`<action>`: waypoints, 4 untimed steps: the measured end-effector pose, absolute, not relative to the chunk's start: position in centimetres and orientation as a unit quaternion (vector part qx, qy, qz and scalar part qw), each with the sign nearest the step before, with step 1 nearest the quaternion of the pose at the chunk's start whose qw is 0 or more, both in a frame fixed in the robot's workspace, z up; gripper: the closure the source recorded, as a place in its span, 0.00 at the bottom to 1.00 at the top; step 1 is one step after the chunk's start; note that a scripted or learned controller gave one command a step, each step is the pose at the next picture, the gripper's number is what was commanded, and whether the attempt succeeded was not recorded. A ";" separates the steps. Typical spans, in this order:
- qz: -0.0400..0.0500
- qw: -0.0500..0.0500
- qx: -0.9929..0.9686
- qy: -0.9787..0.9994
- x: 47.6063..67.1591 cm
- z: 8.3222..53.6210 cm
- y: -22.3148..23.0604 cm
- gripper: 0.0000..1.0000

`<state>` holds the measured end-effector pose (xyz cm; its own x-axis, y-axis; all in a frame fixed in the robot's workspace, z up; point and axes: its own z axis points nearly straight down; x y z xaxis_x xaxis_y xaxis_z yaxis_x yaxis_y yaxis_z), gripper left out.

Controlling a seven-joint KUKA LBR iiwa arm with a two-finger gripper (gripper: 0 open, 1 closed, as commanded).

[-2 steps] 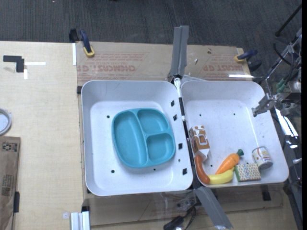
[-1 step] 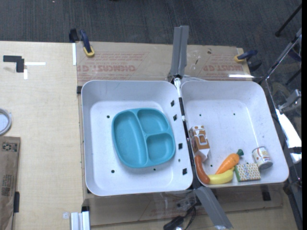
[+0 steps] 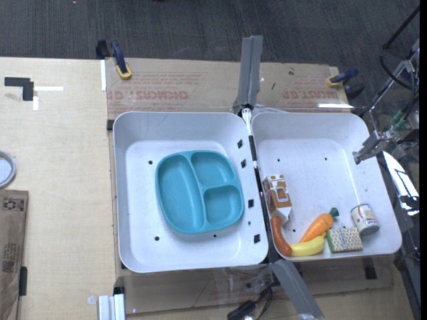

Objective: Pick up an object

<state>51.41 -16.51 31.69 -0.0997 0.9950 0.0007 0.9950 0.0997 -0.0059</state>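
Camera view. Right bin (image 3: 313,139): five items are clustering along its near edge, leaving the far half and centre bare.

- Carrot (image 3: 317,225): lying at a slant, long axis running from its green top at the upper right down to its tip at the lower left, tip just above the banana.
- Banana (image 3: 293,244): curving along the near-left corner, one reddish end pointing up toward the carton, the yellow end pointing right, touching the sponge.
- Carton (image 3: 279,195): small, brown and white, lying with its long axis running away from the near wall, close beside the bin's left wall.
- Sponge (image 3: 345,239): green-yellow block, lying flat against the near wall.
- Can (image 3: 365,219): on its side near the right wall, just beside the sponge.

Left bin (image 3: 127,199): a blue divided plate (image 3: 199,191) is sitting in the middle, open floor all round it.

Pincer (image 3: 367,151): hanging at the right bin's right rim, well apart from every item, nothing between it; whether it is wide or narrow, I cannot tell. The arm is reaching in from the right.
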 end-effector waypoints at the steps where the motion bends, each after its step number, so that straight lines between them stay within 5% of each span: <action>1: 0.004 0.003 -0.671 -0.742 51.6 32.3 -16.6 1.00; 2: 0.004 0.004 -0.671 -0.742 51.6 32.3 -16.6 0.00; 3: 0.002 0.001 -0.668 -0.744 52.4 33.3 -22.3 0.00; 4: 0.001 0.003 -0.585 -0.811 51.5 16.4 -22.2 0.00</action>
